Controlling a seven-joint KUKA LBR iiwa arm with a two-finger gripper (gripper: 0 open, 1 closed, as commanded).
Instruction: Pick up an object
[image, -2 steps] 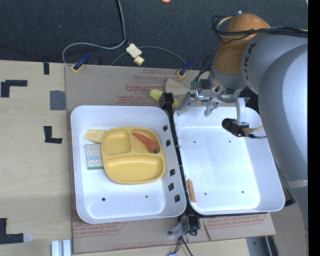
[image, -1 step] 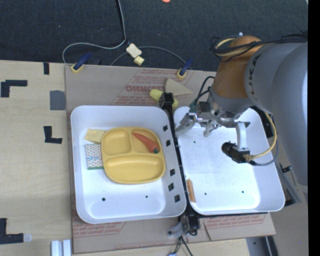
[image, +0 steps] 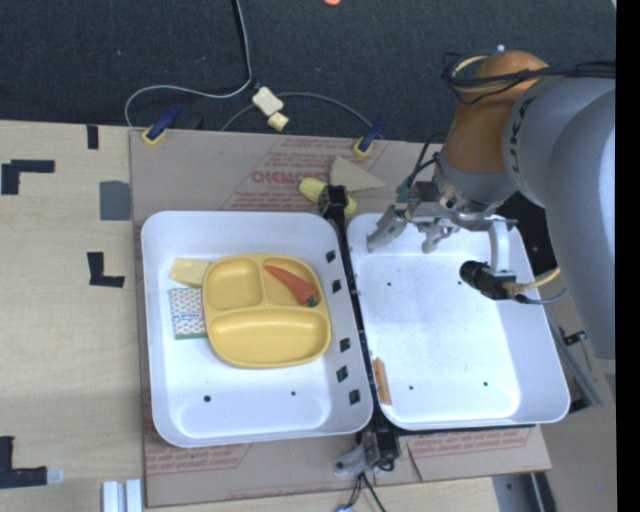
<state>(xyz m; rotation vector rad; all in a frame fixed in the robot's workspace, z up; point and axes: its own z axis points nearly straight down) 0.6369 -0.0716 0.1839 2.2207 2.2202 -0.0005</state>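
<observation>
Landmark: the yellow tray (image: 262, 345), a sectioned plastic plate lying flat in the left bin (image: 165, 400); I place everything else against it
Red object: a small red piece, carrot- or pepper-shaped (image: 291, 281), lies slantwise in the tray's upper right compartment with a dark green tip at its lower end; I take it as the likeliest thing to pick
How it should handle: I judge it light and stiff, probably toy plastic, smooth enough to slip; I would close across its narrow middle, with the fingers set crosswise to its length
Risk: the tray's raised dividers sit close around it, so a finger could land on a rim and tip the tray
Pale card: a pale yellow flat piece (image: 188, 270) lies just left of the tray's upper left corner, touching or nearly touching it
Patterned packet: a small flat packet with a fine print (image: 186, 312) lies against the tray's left edge, below the pale card; thin and hard to get under
Orange stick: a thin orange strip (image: 381, 381) lies right of the tray, at the left wall of the right bin (image: 545, 400)
Gripper: the gripper (image: 412, 232) is over the far edge of the right bin, up and right of the tray and well apart from it; its two fingers look spread and nothing is between them
Arm: grey with an orange band (image: 480, 110), reaching in from the right
</observation>
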